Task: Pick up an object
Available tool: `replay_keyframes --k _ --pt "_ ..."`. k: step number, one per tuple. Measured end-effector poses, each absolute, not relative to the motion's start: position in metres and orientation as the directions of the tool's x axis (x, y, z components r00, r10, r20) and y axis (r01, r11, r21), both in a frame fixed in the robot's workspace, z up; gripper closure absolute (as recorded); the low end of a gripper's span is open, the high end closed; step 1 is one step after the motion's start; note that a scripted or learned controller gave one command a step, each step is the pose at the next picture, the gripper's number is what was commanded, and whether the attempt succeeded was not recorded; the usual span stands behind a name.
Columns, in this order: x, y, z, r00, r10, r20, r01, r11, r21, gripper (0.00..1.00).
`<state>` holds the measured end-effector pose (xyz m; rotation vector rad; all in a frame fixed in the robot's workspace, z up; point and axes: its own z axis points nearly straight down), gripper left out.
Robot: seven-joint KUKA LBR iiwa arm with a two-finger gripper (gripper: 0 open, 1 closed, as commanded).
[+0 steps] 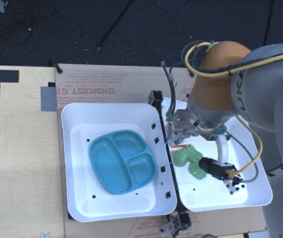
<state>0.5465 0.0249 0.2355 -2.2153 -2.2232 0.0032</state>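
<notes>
Camera view, right of centre: the gripper [177,139] hangs over the right bin [253,198], close beside a green toy [190,158]; open or closed, I cannot tell. A blue plate [123,160] lies in the left bin [68,157].

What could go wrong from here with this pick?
The green object lies close to the right bin's left wall, so the tool may strike that wall coming down. The object looks lumpy and uneven, so a grasp may slip off.
</notes>
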Motion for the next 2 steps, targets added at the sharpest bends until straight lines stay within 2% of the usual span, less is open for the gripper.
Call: replay_keyframes --k 2 --pt "0.584 0.104 0.222 -0.003 1.0 0.0 1.0 0.003 -0.002 1.0"
